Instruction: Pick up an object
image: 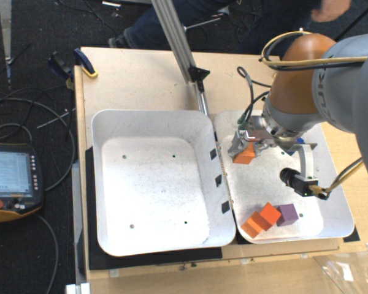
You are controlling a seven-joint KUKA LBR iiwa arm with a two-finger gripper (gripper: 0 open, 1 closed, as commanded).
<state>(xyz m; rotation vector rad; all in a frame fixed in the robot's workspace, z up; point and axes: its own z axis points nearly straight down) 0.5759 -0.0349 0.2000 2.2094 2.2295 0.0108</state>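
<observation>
My gripper [248,147] hangs over the upper left part of the right bin [331,222], close to the divide between the two bins. A small orange block [244,156] sits between its two grey fingers [237,144], which are shut on its sides. I cannot tell whether the block still touches the bin floor. At the front of the same bin lie a larger orange block [260,219] and, touching its right side, a purple cube [287,214].
The left bin [99,164] is a shallow white tray beside the right one. A metal pole [175,35] slants down to the bins' back edge. A black fitting with a yellow cable [297,182] hangs off the arm over the right bin.
</observation>
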